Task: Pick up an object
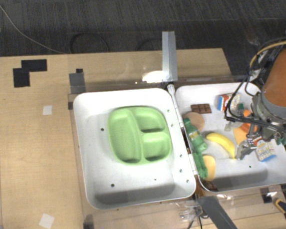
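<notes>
Wooden bench (32, 162) under us had two white bins side by side; the left bin (93, 141) held a green divided plate (139, 134), and the right bin (284, 171) had all the clutter. We saw the gripper (247, 148) low in the right bin, near its right side, with the banana (222, 143) just to its left, long axis running diagonally from far-left to near-right. We couldn't tell whether the fingers were apart or together, too small and dark. The arm's wrist covered whatever lay beneath it, and the orange thing (239, 133) beside the fingers stayed unidentifiable.
</notes>
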Controlling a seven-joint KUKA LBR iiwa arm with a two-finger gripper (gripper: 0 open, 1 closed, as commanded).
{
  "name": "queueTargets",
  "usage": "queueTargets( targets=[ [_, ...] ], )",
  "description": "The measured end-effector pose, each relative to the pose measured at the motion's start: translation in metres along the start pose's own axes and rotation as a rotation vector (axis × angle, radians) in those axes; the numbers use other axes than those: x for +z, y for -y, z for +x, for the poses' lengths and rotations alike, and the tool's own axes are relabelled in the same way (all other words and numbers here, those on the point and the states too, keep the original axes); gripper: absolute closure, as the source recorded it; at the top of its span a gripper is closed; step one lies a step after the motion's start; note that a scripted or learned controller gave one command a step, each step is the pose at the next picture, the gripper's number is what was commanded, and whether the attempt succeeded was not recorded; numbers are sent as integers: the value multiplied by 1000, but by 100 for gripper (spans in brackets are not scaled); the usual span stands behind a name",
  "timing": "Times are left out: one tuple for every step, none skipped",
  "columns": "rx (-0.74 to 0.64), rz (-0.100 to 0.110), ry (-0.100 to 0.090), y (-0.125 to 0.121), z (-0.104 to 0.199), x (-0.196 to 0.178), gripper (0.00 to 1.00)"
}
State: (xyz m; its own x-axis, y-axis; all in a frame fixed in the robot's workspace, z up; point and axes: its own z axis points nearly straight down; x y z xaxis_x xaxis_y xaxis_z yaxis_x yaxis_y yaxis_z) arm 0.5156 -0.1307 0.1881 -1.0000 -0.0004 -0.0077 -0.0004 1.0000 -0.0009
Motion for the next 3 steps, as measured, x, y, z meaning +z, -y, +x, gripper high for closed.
queueTargets(
  targets=[
    [-78,2,10,-22,-37,98,0],
    [-85,4,27,-24,-42,83,100],
    [-203,3,14,-25,-77,-41,100]
  ],
)
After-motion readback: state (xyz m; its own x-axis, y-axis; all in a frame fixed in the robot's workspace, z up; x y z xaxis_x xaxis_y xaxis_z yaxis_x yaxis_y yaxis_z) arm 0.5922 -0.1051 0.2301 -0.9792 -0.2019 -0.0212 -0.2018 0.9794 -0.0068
